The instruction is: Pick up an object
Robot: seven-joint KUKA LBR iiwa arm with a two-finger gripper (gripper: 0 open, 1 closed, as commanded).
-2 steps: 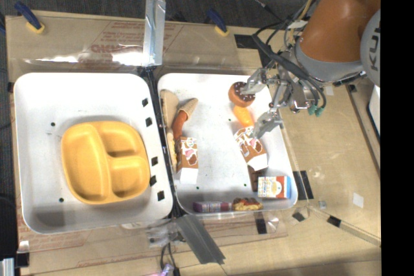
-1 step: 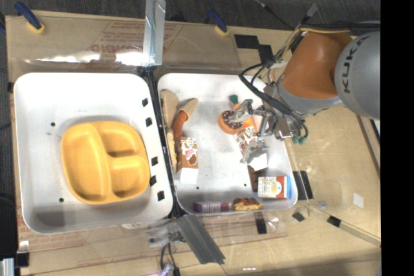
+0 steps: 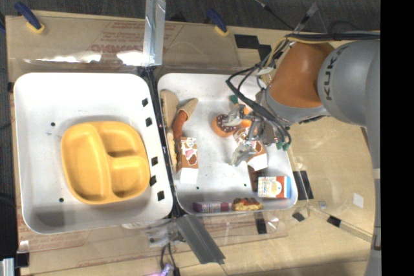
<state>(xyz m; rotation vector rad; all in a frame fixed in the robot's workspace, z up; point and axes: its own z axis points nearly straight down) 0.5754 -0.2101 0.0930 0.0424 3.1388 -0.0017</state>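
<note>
Objects for picking all lie in your right bin (image 3: 213, 84), so read the desk (image 3: 77, 32) from its left side first. Your left bin (image 3: 32, 100) holds one thing: a yellow tray (image 3: 103, 161) with divided compartments, lying flat near the middle. Between the two bins you see a grey bracket (image 3: 154, 29) standing at the far rim.

In the right bin, along its left wall, you find a tan wedge (image 3: 169, 102) and just beside it a brown and orange piece (image 3: 182, 114), with a small brown packet (image 3: 188, 153) below them. Near the front wall lie a dark tube (image 3: 209, 207) and a small snack piece (image 3: 246, 205), close together. Near the bin's middle sits a round brown and orange toy (image 3: 226, 124). The arm (image 3: 343, 81) reaches in from your right, and its jaws (image 3: 249, 142) sit low over the bin, just right of that toy. You cannot tell how far the jaws are parted, nor whether anything is between them: cables and clutter blur that spot. A carton (image 3: 272, 187) lies in the front right corner, just below the jaws.
</note>
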